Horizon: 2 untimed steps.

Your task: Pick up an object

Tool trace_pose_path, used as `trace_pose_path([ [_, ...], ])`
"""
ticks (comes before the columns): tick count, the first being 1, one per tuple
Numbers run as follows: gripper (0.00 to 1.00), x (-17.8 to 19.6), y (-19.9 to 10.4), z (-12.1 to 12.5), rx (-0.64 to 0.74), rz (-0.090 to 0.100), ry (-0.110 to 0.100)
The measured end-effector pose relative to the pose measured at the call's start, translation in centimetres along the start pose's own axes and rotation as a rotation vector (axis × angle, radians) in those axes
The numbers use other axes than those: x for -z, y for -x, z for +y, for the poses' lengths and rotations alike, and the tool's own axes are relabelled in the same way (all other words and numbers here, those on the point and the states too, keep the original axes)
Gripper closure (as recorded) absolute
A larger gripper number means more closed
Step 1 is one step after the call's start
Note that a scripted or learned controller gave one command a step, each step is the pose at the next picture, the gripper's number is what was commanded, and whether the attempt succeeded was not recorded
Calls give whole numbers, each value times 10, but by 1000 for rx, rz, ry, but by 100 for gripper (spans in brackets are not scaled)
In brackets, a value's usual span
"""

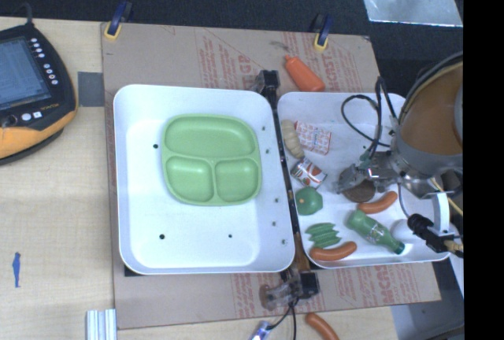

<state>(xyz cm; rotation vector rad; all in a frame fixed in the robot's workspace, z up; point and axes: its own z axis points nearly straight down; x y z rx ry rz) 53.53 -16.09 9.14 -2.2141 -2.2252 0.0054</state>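
Half the arm [431, 122] is cut off at the right; its gripper [361, 177] hovers low in the right bin [346, 104] over a brown disc [361, 192], grip impossible to judge. Green bottle [376, 231] lies nearby.

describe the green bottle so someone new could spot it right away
Look in the right-hand bin, near its front right corner. The green bottle lies on its side there, below a small sausage. Unlike the flat green pieces nearby, it is long with a pale cap.
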Motion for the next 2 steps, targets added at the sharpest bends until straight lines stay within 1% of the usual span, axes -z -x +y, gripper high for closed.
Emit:
trace_pose_path([
  [1,100,11,1,1,5,-3,0],
  [2,100,101,-72,56,0,1,2],
])
